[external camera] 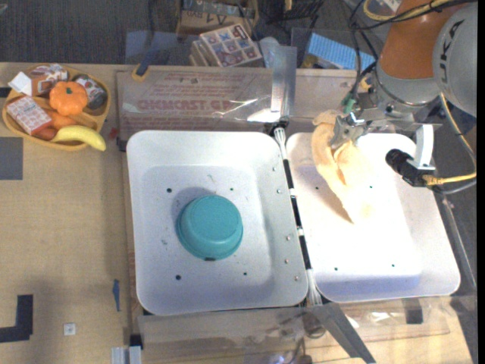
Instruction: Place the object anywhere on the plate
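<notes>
Wooden table [61, 241] is carrying two white bins side by side, with cluttered boxes and cables lying beyond them. A teal plate [211, 227], dome-like, is sitting in the left bin [151, 158]. Right of the plate, in the right bin [409, 264], a pale yellow, limp cloth-like object [339, 174] is hanging from the claw [347, 131], which is pinching its upper end. It is looking light, soft and floppy, so gripping a bunched fold seems wisest. A fruit bowl [54, 106] is resting far left of the plate.
</notes>
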`<move>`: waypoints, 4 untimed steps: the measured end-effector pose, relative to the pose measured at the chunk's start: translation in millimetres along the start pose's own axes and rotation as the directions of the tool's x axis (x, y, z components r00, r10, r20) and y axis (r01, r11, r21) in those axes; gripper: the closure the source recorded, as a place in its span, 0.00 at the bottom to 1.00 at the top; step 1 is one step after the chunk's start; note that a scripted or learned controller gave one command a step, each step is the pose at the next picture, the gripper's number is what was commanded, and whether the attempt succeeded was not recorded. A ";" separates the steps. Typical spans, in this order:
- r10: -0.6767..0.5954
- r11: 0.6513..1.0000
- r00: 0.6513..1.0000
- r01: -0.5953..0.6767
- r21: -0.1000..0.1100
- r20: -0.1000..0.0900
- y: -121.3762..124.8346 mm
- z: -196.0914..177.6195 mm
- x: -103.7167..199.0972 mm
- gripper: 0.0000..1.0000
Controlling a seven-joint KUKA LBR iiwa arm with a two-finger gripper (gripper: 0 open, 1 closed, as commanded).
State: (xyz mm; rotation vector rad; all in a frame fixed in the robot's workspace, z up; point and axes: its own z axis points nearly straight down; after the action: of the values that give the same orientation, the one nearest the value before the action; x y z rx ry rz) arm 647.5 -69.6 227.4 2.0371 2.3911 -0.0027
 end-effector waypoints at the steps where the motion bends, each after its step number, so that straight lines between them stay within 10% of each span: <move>1: -0.005 1.000 1.000 0.005 0.001 0.000 1.0 2.5 2.5 1.00; 2: -0.397 0.918 0.918 0.397 -0.002 -0.001 -6.8 -3.9 61.6 1.00; 3: -0.722 0.691 0.692 0.722 -0.003 0.000 -15.5 5.3 116.1 1.00; 4: -0.934 0.358 0.358 0.934 -0.005 0.005 -10.4 2.2 162.2 1.00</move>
State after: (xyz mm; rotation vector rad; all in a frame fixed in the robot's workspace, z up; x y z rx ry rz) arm 611.4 88.9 225.0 0.3234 3.1197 0.0044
